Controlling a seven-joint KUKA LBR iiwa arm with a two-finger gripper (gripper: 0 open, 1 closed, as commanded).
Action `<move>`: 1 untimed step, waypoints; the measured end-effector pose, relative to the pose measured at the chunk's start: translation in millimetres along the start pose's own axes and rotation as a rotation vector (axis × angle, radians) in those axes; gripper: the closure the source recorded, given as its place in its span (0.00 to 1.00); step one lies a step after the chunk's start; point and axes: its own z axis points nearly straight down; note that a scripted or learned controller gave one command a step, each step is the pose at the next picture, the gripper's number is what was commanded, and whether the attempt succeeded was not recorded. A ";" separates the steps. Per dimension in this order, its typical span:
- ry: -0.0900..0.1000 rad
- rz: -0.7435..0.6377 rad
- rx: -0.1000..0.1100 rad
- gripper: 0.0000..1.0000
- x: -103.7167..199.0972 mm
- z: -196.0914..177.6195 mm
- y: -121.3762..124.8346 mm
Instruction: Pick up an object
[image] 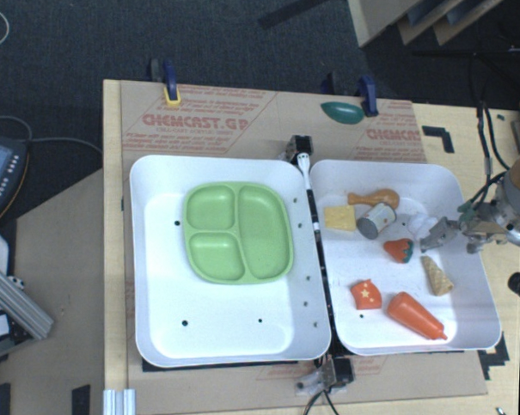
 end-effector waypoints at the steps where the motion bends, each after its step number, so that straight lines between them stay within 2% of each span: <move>1: 0.001 -0.001 0.001 0.00 9.9 48.7 0.1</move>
